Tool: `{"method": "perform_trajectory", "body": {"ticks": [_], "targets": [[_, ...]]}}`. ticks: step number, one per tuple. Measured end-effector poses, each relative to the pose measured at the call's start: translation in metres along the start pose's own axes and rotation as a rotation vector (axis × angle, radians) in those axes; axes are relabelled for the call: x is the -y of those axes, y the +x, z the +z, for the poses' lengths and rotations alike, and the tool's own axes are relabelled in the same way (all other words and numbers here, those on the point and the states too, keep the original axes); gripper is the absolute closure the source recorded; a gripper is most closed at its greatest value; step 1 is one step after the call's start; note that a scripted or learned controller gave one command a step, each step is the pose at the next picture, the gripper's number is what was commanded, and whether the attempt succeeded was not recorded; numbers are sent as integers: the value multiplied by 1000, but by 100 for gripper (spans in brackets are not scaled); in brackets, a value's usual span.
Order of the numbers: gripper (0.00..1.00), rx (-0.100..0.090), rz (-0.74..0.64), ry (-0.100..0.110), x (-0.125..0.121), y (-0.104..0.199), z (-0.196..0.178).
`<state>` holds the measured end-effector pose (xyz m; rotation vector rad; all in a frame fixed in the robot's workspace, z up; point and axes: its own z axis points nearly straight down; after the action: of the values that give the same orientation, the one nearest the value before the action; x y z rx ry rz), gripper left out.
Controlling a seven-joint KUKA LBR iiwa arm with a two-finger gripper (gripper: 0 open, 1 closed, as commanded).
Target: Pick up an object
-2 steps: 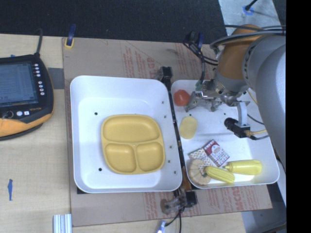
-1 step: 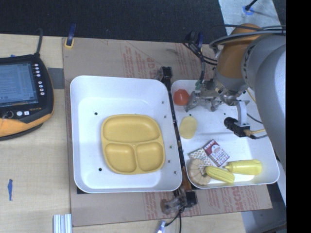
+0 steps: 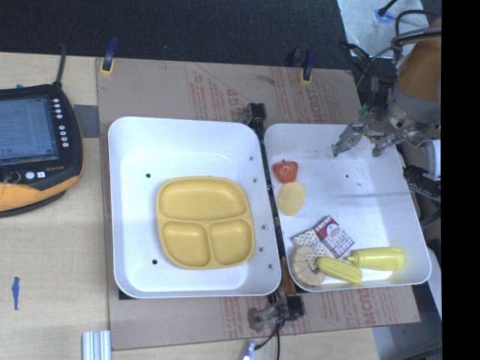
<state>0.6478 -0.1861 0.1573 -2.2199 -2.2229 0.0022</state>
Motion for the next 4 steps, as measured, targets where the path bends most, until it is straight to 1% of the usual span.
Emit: {"method": "perform_trajectory", "body": {"ticks": [1, 2, 3, 4], "targets": [[0, -1, -5, 3, 39, 73, -13], [0, 0, -5, 4, 63, 92, 5], [0, -2, -4, 0, -9, 128, -36], [0, -2, -3, 4, -8, 149, -35]]}}
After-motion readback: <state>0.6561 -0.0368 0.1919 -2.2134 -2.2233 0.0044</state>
